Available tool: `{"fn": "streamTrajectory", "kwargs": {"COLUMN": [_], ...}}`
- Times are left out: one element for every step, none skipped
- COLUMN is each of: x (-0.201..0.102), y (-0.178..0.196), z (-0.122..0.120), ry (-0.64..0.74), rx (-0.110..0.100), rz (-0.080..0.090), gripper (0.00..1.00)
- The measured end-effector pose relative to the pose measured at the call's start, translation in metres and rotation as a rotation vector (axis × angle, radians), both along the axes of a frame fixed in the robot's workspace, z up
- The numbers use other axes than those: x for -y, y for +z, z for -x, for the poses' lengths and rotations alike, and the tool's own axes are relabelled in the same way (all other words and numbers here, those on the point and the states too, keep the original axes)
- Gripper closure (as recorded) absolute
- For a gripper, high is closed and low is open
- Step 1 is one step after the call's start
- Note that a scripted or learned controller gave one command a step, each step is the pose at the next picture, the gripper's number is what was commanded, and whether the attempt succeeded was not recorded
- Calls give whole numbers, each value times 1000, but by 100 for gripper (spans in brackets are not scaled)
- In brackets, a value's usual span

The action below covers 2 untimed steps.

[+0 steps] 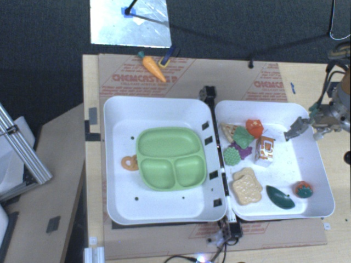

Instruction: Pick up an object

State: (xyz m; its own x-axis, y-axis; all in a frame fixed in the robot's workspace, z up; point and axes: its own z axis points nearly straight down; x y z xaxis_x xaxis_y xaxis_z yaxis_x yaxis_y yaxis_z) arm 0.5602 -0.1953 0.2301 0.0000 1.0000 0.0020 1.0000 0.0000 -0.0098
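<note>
My gripper (296, 128) hangs over the upper right part of the right bin (315, 163), reaching in from the right, with nothing seen between its fingers. Left of it in that bin lie a red tomato (254, 127), a small juice carton (265, 149), a pizza slice (228, 131), a purple-and-green cluster (239, 145), a tan toast slice (246, 186), a dark green pod (281, 197) and a small orange-and-green piece (303, 189). The nearest thing, the juice carton, lies apart from the gripper.
The left bin (118, 147) holds a green divided plate (168, 158) and a pretzel (130, 163). A toy carrot (153, 68) lies on the cardboard behind the bins. A black divider (216, 152) runs between the bins. A metal sheet (130, 15) lies further back.
</note>
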Motion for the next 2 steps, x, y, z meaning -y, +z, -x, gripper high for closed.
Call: {"fn": "streamTrajectory", "kwargs": {"x": [0, 4], "y": [6, -37], "z": [-3, 1], "ry": [3, 2], "rx": [11, 8], "rz": [2, 2], "gripper": [0, 0]}}
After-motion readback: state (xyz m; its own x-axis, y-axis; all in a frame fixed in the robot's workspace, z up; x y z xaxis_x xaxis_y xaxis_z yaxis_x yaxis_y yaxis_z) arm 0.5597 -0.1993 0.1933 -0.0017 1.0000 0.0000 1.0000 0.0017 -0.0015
